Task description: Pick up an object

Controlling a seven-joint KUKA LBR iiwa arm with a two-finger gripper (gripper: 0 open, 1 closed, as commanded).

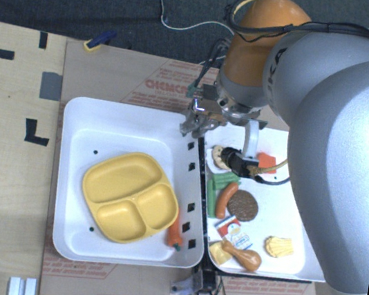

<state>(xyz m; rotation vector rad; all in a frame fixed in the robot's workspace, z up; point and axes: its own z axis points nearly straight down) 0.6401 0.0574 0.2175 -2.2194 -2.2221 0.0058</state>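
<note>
End effector (196, 121), finger state indiscernible, poised over the divider between two shallow white bins (77, 118), with small food-shaped toys (241, 205) below-right and a yellow sectioned plastic tray (131, 196) below-left: descending here risks striking the bin rims and grasping nothing.

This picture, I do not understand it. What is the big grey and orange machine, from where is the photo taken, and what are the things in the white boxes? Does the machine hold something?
The grey machine with the orange band is a robot arm, reaching in from the right. At its end is a gripper, a two-finger hand, above the wall between two shallow white bins. The camera is fixed above the bench and looks down at a slant.

The left bin holds a yellow divided plate and a toy carrot. The right bin holds small toy foods: a sausage, a brown round patty, a chicken drumstick, a yellow wavy chip and others.

I see nothing between the fingers, so it seems to hold nothing.
</note>
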